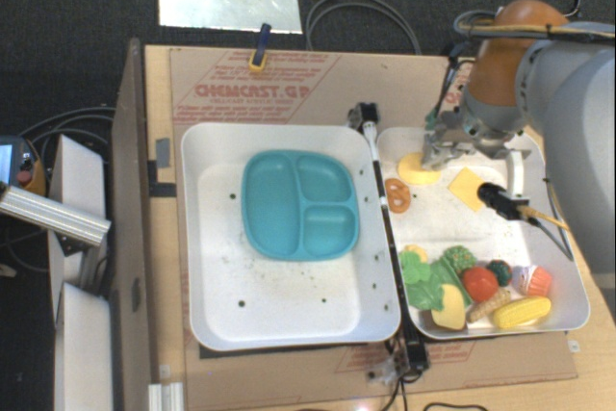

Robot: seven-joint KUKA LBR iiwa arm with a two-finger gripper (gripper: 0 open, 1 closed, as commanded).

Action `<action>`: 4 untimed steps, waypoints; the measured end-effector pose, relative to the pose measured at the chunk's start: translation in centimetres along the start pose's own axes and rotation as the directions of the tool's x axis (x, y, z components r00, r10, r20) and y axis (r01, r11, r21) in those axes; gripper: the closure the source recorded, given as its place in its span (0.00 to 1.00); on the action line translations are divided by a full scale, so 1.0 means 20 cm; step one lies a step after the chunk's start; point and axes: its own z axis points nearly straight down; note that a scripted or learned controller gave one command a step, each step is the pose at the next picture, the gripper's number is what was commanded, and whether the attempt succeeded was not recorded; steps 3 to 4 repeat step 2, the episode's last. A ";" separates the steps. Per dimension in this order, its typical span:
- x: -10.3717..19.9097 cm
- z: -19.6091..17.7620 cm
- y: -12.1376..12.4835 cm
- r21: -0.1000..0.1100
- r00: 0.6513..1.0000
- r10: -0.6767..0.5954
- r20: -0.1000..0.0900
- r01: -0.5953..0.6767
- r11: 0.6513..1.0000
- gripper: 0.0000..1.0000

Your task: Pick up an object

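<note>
Left bin (207,303): teal divided plate (298,205) took the centre; bare floor ran all round it, widest along the near edge. Right bin (438,228): toy food (472,289) crowded the near end, a pretzel (397,195) lay by the left wall, and a yellow disc (419,172), a yellow square (467,189) and the arm (568,101) took up the far end. Middle strip open.

Only readable bit is the red print on the brown cardboard (318,77): the big letters look like "CHEMCAST. GP", up near its far edge. Smaller red lines right above that are too tiny to make out.
</note>
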 end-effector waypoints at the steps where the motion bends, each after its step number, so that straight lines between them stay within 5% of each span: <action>1: 0.00 0.00 0.00 0.001 1.000 -0.001 0.000 0.001 1.000 0.00; 4: 0.09 0.08 0.00 -0.004 1.000 -0.002 -0.003 0.002 1.000 0.00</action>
